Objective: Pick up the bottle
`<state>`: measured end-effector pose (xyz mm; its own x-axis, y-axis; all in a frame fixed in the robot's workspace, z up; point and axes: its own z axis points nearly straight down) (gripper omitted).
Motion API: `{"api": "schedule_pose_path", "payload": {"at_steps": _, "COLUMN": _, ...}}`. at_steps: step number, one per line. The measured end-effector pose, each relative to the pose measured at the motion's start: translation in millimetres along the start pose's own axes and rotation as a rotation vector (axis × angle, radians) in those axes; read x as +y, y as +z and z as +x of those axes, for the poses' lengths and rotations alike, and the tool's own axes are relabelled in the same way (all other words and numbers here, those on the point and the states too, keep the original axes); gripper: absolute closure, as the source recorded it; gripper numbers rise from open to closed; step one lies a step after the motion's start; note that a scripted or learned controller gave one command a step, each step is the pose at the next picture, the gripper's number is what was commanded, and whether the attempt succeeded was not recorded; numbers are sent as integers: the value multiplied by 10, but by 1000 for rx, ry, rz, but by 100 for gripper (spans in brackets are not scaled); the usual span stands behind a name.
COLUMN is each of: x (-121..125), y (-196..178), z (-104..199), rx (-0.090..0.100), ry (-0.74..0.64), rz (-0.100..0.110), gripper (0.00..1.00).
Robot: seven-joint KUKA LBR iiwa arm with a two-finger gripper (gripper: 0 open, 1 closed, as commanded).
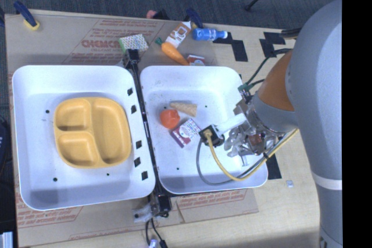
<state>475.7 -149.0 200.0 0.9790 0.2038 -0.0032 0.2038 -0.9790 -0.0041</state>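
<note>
Gripper hangs over the right bin, grip state unclear; I must reach toward the blue bottle outside it.

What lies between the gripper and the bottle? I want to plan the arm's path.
In the camera view, the gripper is low in the right bin; the blue bottle lies outside on the bench. Between them: bare white bin floor and the bin's far rim.

even, bright overhead light, soft shadows inside the white bins, slight blur and coarse grain throughout
</note>
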Motion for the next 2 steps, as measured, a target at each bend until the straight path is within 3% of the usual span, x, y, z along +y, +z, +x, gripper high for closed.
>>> {"api": "schedule_pose_path", "payload": {"at_steps": 1, "x": -228, "y": 201, "z": 50, "rx": -1, "ry": -45, "rz": 2, "gripper": 100}}
{"api": "schedule_pose_path", "payload": {"at_steps": 2, "x": -214, "y": 8, "z": 51, "rx": 2, "ry": -6, "rz": 0, "gripper": 100}}
